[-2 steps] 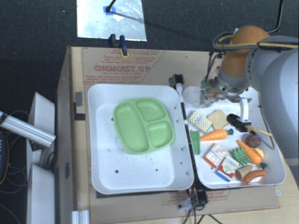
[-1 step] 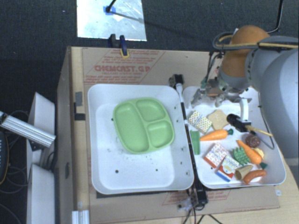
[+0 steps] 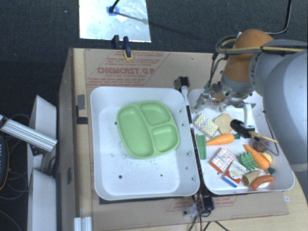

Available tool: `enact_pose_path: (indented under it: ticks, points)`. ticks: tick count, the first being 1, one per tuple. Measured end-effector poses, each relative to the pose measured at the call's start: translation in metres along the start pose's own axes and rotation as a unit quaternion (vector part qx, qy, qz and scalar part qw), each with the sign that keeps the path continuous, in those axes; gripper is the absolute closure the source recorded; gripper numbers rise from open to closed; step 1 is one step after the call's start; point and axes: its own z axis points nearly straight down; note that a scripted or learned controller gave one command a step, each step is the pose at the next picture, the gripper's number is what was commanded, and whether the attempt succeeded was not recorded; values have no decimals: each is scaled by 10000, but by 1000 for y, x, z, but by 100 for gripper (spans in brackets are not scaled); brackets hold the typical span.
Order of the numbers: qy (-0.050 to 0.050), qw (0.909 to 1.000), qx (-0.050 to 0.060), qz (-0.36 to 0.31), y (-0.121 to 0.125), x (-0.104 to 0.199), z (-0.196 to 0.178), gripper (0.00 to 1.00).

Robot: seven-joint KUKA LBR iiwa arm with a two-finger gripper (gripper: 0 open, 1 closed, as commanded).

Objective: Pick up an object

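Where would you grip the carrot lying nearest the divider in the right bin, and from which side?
Grip the carrot across its thick orange middle, coming straight down from above. It lies flat, pointing roughly across the bin, so the fingers should probably close across its narrow width. Its sides look fairly free, though a cracker sits close behind.

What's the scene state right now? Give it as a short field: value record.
left bin: holds a green divided plate, three compartments, nothing on it
right bin: holds a pile of toy food and small items
items in right bin: carrot, second carrot, cracker, checkered packet, red-and-white box, sausage
arm: over the far end of the right bin
gripper: low at the bin's far edge, near the cracker
held object: none seen
task status: pick not yet done
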Motion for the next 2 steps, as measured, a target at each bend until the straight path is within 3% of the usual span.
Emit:
enact_pose_path:
  ticks: [1, 2]
  points:
    - [0, 10000, -14, -6, 1, 0, -11, 100]
    - [0, 10000, -13, -7, 1, 0, -11, 0]
